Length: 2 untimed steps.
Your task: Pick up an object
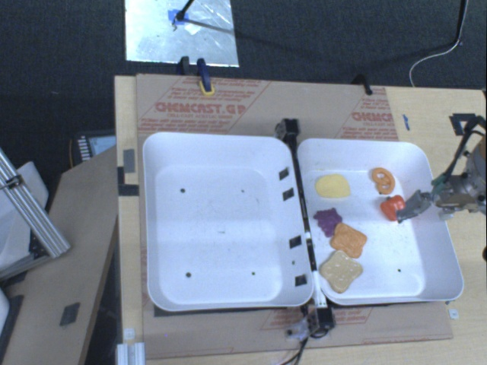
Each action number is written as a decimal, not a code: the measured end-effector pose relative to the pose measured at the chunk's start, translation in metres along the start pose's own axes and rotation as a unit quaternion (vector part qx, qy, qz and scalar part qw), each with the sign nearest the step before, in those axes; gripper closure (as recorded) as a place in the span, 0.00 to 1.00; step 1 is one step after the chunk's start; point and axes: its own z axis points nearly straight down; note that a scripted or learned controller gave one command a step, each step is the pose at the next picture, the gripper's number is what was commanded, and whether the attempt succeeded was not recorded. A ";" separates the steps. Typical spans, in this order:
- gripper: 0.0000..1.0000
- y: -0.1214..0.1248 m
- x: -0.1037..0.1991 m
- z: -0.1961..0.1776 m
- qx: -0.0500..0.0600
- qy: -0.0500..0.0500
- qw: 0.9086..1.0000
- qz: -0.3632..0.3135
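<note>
**Red toy at the tool's tip, grip unclear**

Small red rounded plastic toy [392,207] lies in the right white bin [426,280], touching or just beside the grey tool [412,206]. Whether the tool is wide, narrow or holding anything cannot be told; its tip is blurred and the arm is cut off at the edge. Nearby lie an orange pretzel-shaped piece [383,179], a yellow oval [332,185], a purple cluster [328,220], an orange waffle-like slice [349,239] and a tan slice [341,271].

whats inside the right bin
In the right bin: a yellow piece, an orange pretzel, a red piece, a purple piece, an orange cracker and a tan cracker. The claw covers the red piece's right side.
</note>
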 end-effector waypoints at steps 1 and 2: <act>0.00 -0.007 0.055 0.169 0.000 0.002 1.000 -0.001; 0.00 0.050 0.116 -0.003 -0.009 0.000 1.000 -0.005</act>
